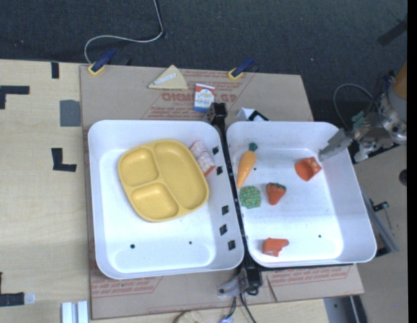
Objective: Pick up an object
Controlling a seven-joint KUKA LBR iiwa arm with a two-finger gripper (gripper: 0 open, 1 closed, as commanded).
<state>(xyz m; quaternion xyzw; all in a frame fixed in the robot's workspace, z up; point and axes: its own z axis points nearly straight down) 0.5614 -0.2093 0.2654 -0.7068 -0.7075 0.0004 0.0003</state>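
The right bin (pixel 349 200) holds several toy foods: an orange carrot (pixel 245 167) near its left wall, a green broccoli piece (pixel 249 197), a red strawberry (pixel 275 192), an orange-red piece (pixel 307 169) toward the right, and another orange-red piece (pixel 275 246) near the front. My gripper (pixel 329 149) hangs over the right bin's upper right corner, just above and to the right of the orange-red piece. Nothing is visibly held by it.
The left bin (pixel 107 241) holds a yellow divided plate (pixel 162 179) and a small wrapped item (pixel 203 157) by its right wall. Behind the bins on the cardboard lie a small carton (pixel 204 97) and a wedge-shaped piece (pixel 169 79). A cable loops at the right.
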